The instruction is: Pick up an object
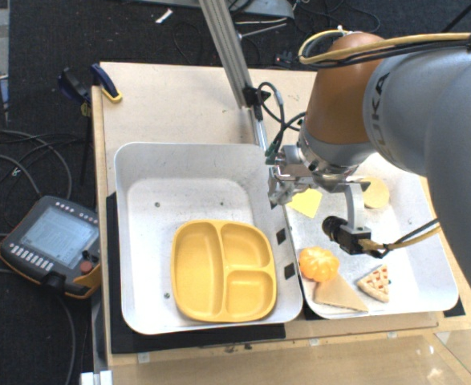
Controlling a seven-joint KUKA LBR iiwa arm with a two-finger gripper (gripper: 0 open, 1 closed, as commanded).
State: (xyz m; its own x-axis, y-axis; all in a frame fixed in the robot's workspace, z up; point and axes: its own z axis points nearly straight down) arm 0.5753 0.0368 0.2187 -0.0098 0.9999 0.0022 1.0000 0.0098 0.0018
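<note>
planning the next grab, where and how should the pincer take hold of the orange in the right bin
Grip the orange across its rounded middle, coming straight down from above. It is round with no handle, and a tan wedge lies close at its lower right, so close across the sides away from that wedge. The bin wall is close on its left.
</note>
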